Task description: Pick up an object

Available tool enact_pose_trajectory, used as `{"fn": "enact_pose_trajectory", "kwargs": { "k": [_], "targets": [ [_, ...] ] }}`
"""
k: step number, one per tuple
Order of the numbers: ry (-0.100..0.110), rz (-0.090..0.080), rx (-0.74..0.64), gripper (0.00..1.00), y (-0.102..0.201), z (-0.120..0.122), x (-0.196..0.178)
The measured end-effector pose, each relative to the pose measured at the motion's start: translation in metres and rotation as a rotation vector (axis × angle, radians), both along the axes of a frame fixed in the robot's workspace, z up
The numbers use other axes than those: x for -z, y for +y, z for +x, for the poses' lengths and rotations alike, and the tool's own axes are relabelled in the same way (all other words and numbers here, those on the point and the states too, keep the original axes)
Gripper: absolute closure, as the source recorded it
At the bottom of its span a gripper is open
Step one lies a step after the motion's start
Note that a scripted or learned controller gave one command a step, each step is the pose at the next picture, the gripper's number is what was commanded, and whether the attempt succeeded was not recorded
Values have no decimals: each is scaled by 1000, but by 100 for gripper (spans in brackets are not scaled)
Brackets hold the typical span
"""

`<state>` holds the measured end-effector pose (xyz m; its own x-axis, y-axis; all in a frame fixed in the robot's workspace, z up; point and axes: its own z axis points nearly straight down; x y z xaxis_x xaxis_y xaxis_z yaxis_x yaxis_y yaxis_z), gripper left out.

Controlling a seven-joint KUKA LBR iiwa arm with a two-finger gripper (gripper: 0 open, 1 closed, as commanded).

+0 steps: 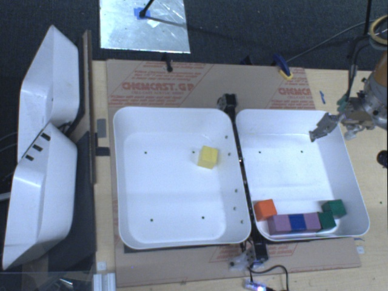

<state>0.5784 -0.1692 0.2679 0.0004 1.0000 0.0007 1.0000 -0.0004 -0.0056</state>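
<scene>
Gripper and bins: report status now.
Gripper at right bin's far right rim, nothing seen between fingers. Yellow block alone in left bin. Orange, purple, blue, green blocks along right bin's near edge. Nothing blocking.

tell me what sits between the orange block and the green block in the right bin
In the camera view, a purple block, a blue block and another purple block lie in a row between the orange block and the green block.
</scene>
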Motion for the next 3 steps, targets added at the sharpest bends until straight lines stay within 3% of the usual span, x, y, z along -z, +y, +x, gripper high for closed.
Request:
{"fn": "enact_pose_trajectory", "kwargs": {
  "k": [1,3],
  "targets": [
    [-7,-1,-1,0,0,1,-4],
    [-3,0,-1,0,2,3,104]
  ]
}}
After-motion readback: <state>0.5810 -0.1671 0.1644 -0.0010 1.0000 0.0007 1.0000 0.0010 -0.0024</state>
